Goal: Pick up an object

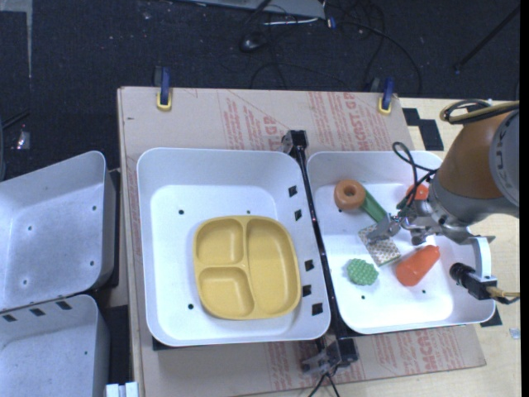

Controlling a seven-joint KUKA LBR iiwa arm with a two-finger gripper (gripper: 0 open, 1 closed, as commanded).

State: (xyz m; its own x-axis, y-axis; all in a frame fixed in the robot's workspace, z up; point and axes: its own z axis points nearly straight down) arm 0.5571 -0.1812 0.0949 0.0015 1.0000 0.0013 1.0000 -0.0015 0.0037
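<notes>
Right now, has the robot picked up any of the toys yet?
Not yet, as far as the view shows. Nothing looks lifted: the orange carrot, green ball and orange ring lie in the right bin. The gripper is low among them, by a grey patterned piece. Grabbing and lifting one is left.

Robotics lab: clamped cardboard bench (248, 114), white bins (223, 168), loose cables (364, 35) on dark floor.

The arm (483, 168) reaches in from the right, its orange band uppermost. Its gripper (395, 228) hangs low, pointing left.
</notes>
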